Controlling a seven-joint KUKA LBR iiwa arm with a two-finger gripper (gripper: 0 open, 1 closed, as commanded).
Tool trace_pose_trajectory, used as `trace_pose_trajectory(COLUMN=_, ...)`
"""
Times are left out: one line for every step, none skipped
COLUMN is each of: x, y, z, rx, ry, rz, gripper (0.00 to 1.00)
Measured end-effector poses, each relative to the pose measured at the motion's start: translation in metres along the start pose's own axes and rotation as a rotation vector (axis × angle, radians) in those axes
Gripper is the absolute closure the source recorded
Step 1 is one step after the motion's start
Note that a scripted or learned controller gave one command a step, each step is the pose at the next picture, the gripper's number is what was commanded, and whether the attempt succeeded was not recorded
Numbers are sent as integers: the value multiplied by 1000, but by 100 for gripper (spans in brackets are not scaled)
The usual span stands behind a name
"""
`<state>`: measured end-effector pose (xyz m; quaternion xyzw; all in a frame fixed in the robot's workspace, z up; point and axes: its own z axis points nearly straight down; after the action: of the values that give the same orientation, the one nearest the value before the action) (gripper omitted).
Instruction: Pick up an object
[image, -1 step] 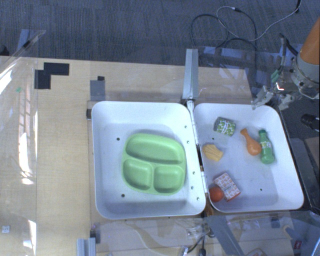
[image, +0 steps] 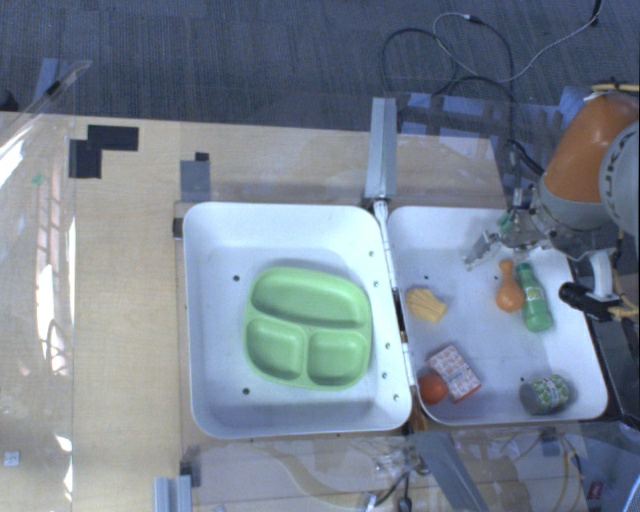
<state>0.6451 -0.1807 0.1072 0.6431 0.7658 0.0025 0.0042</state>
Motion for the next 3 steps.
trace_pose_trajectory(x=-13, y=-49, z=19, rx=0, ry=1, rz=43, gripper=0)
trace_pose_trajectory(x=-14, y=-46, z=5, rx=-9, ry=-2, rz=44, gripper=100)
trace_pose_trajectory(x=-5, y=-8, z=-99, rx=2, ry=-1, rz=355, gripper=100)
